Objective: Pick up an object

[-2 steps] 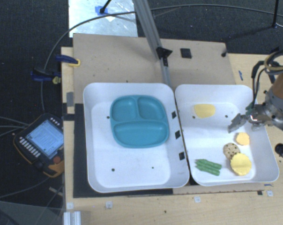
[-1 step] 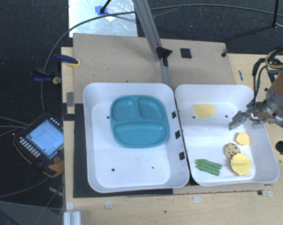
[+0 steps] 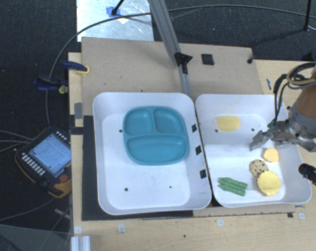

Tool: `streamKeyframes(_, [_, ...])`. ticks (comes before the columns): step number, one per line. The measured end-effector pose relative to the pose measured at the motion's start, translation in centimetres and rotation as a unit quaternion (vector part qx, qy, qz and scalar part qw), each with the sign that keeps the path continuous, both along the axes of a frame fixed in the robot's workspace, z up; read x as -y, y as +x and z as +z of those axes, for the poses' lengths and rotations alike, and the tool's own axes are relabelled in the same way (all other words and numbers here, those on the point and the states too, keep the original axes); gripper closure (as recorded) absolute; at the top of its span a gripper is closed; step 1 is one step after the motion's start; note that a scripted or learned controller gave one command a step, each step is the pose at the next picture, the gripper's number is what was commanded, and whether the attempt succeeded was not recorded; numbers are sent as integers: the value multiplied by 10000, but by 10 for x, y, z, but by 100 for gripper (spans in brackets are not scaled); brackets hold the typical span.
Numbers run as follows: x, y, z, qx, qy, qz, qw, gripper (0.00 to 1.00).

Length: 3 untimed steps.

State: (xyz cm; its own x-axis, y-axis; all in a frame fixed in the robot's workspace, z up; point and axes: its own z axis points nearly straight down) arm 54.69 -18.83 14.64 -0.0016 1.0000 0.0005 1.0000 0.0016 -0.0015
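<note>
Over the right bin [image 3: 304, 195], the robot's claw [image 3: 263, 140] hangs low with its two fingers spread apart, holding nothing. Just under it sits a small orange-yellow piece [image 3: 271, 155]. Close by are a spotty cookie [image 3: 258, 167], a big yellow round thing [image 3: 269, 183], green beans [image 3: 232, 186] and a pale yellow chip [image 3: 228, 123]. A blue plate [image 3: 156, 135] lies in the left bin [image 3: 111, 187].
</note>
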Motion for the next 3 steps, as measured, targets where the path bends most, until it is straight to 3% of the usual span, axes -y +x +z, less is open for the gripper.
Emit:
streamKeyframes(1, [9, 3, -55, 60, -35, -2, 10000, 0])
streamKeyframes(2, [11, 8, -54, 95, -46, 0, 9999, 0])
streamKeyframes(3, [11, 9, -44, 113, -48, 5, 9999, 100])
